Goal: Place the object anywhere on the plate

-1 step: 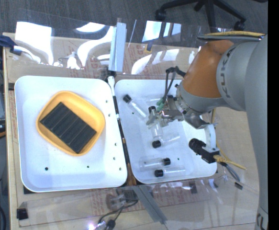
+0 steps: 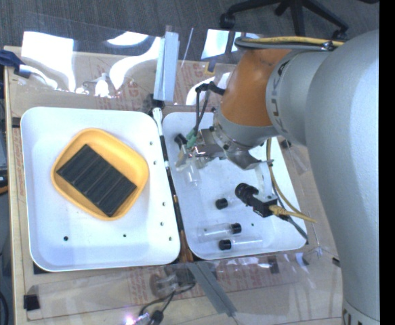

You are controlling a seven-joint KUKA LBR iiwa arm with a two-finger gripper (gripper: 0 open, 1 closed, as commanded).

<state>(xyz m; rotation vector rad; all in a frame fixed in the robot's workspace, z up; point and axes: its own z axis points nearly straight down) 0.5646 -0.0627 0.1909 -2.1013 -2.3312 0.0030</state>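
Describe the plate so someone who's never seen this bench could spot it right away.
Look in the left white bin, the one away from the arm. The plate lies in its middle: a yellow, rounded-square dish with a dark ribbed panel across its centre, the one coloured thing there.

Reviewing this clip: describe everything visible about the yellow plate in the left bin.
The plate is a yellow, rounded-square dish that looks like plastic, with a raised rim around a dark, ribbed rectangular centre. It lies flat on the floor of the left bin, turned diagonally to the bin's walls and sitting toward the far half. Nothing rests on it and the arm is not near it.
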